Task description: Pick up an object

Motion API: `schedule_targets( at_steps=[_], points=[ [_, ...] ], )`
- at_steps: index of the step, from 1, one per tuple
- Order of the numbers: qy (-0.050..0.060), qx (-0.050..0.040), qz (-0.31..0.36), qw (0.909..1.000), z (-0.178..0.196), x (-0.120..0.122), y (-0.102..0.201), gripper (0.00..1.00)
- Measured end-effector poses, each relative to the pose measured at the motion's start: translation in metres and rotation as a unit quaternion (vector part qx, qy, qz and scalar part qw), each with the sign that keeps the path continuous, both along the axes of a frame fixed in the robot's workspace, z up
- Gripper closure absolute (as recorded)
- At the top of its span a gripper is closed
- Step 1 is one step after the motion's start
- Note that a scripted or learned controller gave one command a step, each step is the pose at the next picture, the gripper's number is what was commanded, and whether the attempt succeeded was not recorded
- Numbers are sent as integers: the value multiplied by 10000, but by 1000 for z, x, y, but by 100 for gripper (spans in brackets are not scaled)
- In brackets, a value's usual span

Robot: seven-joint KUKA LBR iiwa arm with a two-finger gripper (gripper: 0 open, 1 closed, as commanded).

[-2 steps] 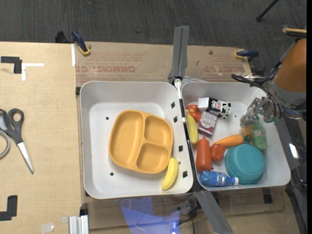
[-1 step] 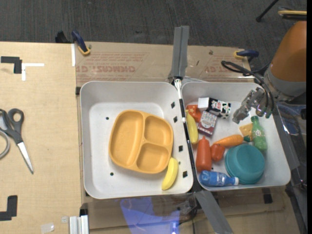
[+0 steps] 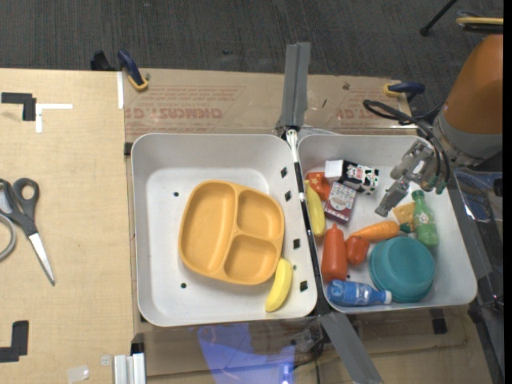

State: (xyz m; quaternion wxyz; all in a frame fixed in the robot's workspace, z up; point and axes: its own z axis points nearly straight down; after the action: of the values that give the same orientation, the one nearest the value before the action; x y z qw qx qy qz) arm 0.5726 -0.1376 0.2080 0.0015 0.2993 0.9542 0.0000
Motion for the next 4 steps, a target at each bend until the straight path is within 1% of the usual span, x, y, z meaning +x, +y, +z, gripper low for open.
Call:
schedule_targets(
  at_steps=[1,2,3,4],
  points=[
    [-1,0,-60,10000,-115,11,11,0],
    [0,5,-389,9992,-115,-49,-38,0],
    [-11,1,-971,9953,-115,-41,7,0],
    [-46,-3,-956,9954,-105,-39,7,100]
  ],
)
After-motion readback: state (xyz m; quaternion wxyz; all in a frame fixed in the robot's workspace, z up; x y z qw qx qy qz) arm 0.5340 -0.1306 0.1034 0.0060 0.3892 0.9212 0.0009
